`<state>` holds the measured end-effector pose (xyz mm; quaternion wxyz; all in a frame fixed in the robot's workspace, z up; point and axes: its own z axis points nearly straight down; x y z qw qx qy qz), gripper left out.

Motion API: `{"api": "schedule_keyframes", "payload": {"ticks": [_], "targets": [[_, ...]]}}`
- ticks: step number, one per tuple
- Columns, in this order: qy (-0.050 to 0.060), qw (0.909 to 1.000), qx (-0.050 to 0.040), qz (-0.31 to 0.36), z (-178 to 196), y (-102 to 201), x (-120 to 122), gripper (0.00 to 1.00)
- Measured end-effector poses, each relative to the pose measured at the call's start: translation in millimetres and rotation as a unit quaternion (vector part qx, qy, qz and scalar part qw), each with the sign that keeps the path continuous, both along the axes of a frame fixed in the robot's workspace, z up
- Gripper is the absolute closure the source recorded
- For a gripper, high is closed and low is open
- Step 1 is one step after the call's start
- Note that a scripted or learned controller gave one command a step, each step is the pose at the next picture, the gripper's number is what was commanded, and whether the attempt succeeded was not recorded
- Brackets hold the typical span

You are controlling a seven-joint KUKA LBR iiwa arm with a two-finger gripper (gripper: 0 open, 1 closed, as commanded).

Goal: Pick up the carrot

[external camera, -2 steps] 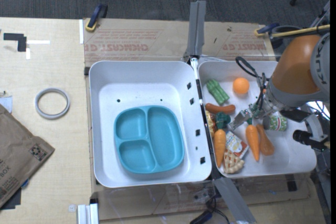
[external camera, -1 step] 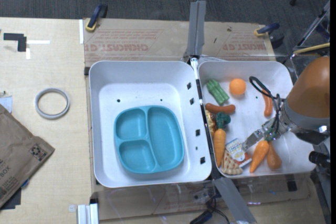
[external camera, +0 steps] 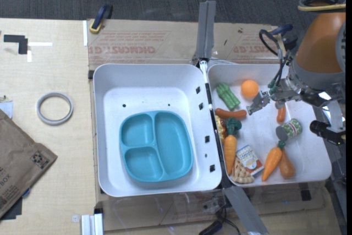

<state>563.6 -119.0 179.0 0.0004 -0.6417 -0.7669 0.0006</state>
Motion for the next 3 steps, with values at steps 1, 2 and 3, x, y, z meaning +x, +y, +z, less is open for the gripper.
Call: {"api": "schedule_keyframes", "payload": {"ticks": [1, 2, 3], "targets": [[0.0, 0.9977, -0.0009, -0.068, -63, -10, 60, 0.0], [0.0, 0.999, -0.0006, 0.045, -88, -43, 66, 0.0], [-0.002, 0.9992, -0.0011, 0.04, -86, 0, 96, 0.0]]}}
